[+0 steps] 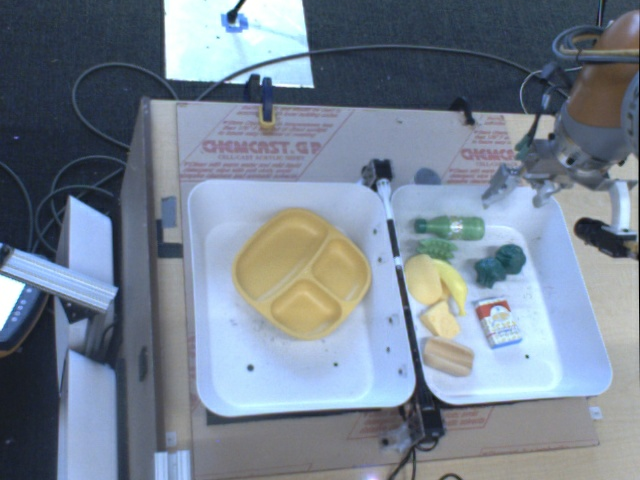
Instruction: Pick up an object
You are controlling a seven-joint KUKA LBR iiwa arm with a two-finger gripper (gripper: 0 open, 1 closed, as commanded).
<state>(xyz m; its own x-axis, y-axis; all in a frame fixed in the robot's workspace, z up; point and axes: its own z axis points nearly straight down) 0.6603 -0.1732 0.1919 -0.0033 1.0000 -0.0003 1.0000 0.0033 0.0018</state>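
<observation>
My gripper (522, 189) hangs over the back right corner of the right bin (575, 298), fingers spread open with nothing between them. Below and left of it lies a green bottle (451, 228) on its side. Dark green broccoli (500, 264) sits just under the gripper, towards the bin's middle. Further forward are a yellow banana (452, 286), a yellow pear-like fruit (424, 278), a cheese wedge (440, 320), a bread roll (448, 357) and a small red and white carton (497, 322). A light green leafy piece (436, 249) lies beside the bottle.
The left bin (215, 298) holds a yellow divided plate (302, 272). A black clip (378, 173) sits at the back of the seam between the bins. A blue and yellow clamp (266, 101) stands at the bench's back edge. Cables run across the dark floor.
</observation>
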